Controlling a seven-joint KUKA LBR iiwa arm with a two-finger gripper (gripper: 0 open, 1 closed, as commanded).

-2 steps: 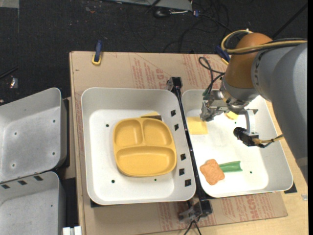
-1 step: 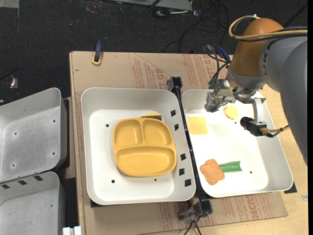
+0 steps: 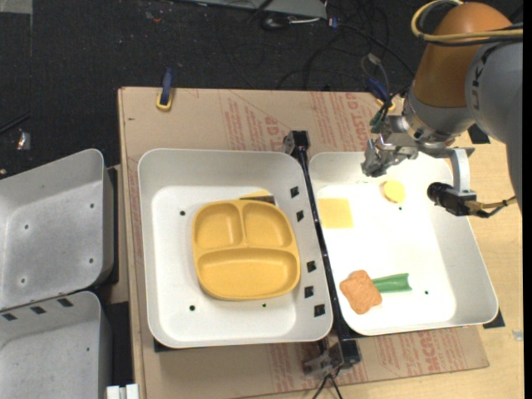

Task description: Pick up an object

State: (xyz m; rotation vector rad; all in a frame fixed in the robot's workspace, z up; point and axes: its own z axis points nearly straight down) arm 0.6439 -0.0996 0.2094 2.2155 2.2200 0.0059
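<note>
The bench, a brown board with red printing, carries two shallow white bins side by side, their inner walls meeting along a black clipped strip down the middle. The left bin holds a yellow divided tray, three compartments facing up, lying near the bin's middle; a sliver of something yellow peeks out from under the tray's far edge, too hidden to name. The right bin holds the smaller pieces. The grey arm with its orange band reaches in over the bench's far right corner and bends down toward the far edge of the right bin. A pale yellow square, like a slice of toy cheese, lies flat near the right bin's left wall, towards its far side. An orange crinkled piece, perhaps a toy nugget, lies near the bin's near left corner, and a green stick-shaped piece lies just beside it on the right, touching or nearly so. A small round yellow piece lies near the far edge of the right bin, about midway across. The claw hangs over the right bin's far left part, just left of that round piece and beyond the cheese slice; whether its fingers are spread or pressed together I cannot tell, and nothing shows between them. A blue clamp grips the bench's far edge near the left corner.
</note>
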